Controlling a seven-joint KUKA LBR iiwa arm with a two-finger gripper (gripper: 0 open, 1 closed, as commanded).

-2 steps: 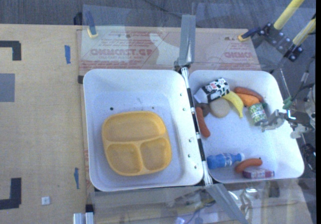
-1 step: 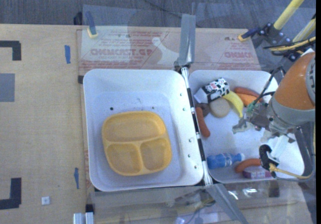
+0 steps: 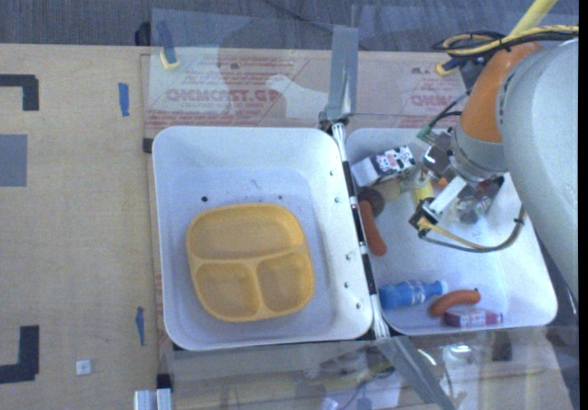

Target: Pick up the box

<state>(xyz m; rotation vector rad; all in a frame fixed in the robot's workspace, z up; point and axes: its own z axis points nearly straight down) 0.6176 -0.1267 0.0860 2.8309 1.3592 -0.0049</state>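
Observation:
A small white box (image 3: 393, 161) with black and red print lies at the back left of the right bin (image 3: 514, 284). A flat pink and maroon box (image 3: 474, 317) lies at that bin's front edge. My gripper (image 3: 474, 203) hangs below the orange band of the arm, low over the back middle of the right bin. It is to the right of the white box and apart from it. A small yellow item (image 3: 423, 187) lies between them. The wrist hides what is under the gripper.
The right bin also holds a brown sausage (image 3: 372, 225) along its left wall, a blue bottle (image 3: 411, 293) and an orange-red sausage (image 3: 453, 301) near the front. A yellow divided tray (image 3: 250, 260) lies in the left bin (image 3: 184, 160).

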